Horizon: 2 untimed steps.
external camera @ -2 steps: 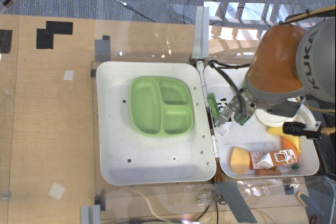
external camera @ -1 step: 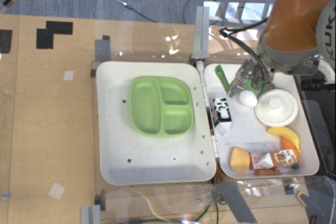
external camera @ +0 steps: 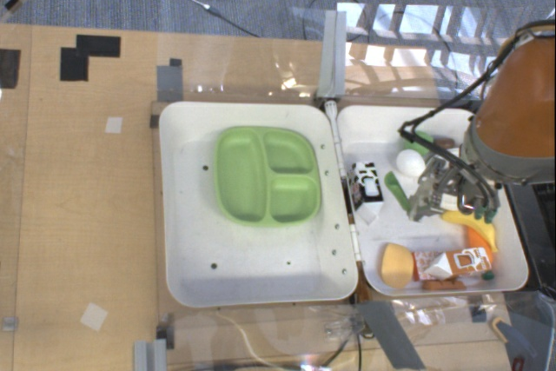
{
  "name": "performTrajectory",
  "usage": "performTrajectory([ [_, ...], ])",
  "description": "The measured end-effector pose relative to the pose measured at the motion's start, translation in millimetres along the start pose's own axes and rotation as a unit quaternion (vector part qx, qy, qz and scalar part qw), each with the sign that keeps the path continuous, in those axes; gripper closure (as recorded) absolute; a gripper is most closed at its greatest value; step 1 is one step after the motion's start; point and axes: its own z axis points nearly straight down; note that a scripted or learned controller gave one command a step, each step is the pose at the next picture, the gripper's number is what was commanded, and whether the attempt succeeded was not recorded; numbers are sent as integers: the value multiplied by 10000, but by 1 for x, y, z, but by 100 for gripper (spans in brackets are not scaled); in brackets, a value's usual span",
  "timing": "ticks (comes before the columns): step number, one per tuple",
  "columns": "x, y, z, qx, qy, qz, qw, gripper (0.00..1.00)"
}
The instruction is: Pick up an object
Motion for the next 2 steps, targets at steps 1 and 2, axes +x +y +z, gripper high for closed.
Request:
performTrajectory([
  [1,-34,-29,36,-3,-1,-1437,9896,100],
  [2,-75,-100,78,1,8,-2408,9706,100],
])
